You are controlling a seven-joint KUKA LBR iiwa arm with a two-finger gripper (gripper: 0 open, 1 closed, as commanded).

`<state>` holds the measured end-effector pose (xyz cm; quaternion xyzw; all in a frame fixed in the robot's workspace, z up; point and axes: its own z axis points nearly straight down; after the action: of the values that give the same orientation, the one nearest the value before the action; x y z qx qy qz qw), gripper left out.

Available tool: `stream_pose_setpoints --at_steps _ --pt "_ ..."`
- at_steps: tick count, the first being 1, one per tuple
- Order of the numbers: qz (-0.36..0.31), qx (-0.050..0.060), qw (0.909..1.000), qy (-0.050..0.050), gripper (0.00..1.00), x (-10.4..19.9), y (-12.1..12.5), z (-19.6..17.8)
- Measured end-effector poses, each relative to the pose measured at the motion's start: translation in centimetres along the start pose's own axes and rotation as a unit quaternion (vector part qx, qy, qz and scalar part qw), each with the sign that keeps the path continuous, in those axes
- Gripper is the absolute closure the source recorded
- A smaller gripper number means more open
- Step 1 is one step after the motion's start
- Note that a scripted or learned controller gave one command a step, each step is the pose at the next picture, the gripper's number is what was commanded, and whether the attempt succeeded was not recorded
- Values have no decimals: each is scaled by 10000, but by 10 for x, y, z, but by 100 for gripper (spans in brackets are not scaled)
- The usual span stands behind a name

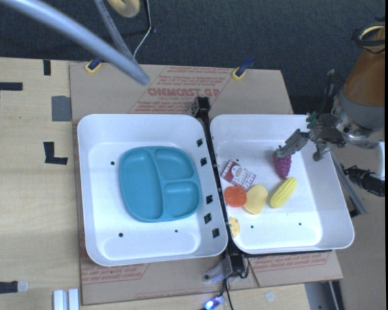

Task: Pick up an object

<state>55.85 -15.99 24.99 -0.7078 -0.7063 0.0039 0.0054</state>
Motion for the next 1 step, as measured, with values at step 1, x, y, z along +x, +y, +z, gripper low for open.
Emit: stream_pose_setpoints --at_steps 1 --pt "-18 -58 10000 -11 0 0 2 -6"
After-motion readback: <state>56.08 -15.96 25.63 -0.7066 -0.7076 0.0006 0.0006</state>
